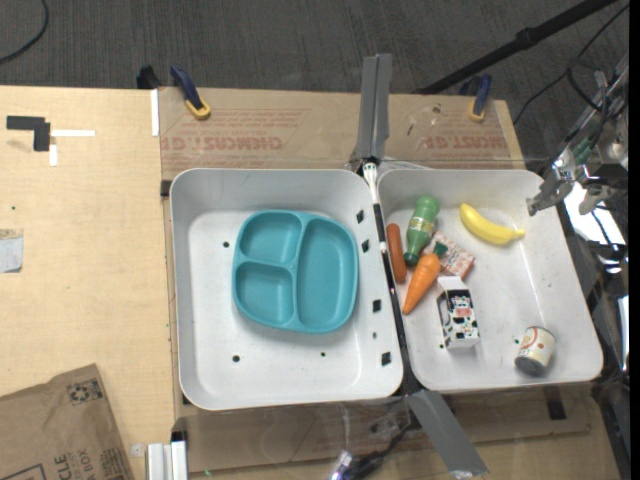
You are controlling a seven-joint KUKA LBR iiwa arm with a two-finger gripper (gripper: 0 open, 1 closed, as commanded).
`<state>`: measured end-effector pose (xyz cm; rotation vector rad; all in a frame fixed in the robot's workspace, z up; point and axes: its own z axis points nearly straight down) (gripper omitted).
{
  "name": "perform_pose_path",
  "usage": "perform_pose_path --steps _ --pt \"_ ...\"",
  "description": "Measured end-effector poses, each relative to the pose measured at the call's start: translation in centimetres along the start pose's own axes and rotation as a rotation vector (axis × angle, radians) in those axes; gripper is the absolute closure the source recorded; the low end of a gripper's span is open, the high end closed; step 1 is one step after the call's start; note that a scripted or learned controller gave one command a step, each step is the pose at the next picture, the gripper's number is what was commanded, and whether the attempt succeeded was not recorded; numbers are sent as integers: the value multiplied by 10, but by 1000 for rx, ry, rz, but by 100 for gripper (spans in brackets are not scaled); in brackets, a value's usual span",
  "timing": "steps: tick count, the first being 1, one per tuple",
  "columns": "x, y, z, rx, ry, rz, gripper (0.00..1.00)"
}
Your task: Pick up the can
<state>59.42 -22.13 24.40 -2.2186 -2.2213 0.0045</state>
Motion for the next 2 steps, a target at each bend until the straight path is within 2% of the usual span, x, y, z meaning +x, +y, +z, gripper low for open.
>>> perform_pose_path --steps 1,2 --pt "-1 -49 129 1 2 -122 0" --pt "-1 -116 97 -1 2 -208 0"
